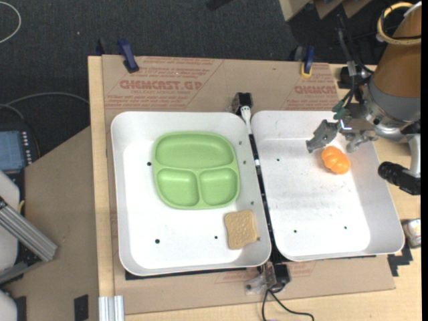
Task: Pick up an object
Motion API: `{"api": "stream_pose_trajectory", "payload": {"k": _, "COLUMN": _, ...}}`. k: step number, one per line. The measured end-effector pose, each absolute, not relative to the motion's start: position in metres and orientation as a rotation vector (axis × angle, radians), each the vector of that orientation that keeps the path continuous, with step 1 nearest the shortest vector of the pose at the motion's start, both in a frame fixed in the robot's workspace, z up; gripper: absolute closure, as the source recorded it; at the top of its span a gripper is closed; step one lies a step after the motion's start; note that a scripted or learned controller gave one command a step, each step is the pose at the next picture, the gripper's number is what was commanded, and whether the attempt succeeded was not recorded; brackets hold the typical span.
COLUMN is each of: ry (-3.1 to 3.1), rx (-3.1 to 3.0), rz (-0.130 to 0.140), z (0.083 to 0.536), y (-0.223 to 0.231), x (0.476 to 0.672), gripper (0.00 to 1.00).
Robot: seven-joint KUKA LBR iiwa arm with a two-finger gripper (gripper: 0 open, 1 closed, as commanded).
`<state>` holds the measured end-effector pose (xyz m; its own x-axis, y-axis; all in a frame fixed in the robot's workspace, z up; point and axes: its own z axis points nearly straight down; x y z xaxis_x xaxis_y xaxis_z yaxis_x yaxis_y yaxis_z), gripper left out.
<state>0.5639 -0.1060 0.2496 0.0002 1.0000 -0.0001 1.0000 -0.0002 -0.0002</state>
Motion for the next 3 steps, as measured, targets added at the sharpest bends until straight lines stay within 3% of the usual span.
{"api": "stream_pose_trajectory", "payload": {"k": 1, "ry": -2.238, "rx": -2.227, "rz": -0.022, "z": 0.471, "y": -0.065, "x": 0.564, "gripper": 0.0}}
{"api": "stream_pose_trajectory", "payload": {"k": 2, "ry": -2.221, "rx": -2.238, "rz": -0.008, "z": 0.542, "y": -0.132, "x": 0.513, "gripper": 0.0}}
{"api": "stream_pose_trajectory", "payload": {"k": 3, "ry": -2.204, "rx": -2.223, "rz": 0.013, "z": 0.403, "y": -0.187, "x": 0.476, "gripper": 0.0}}
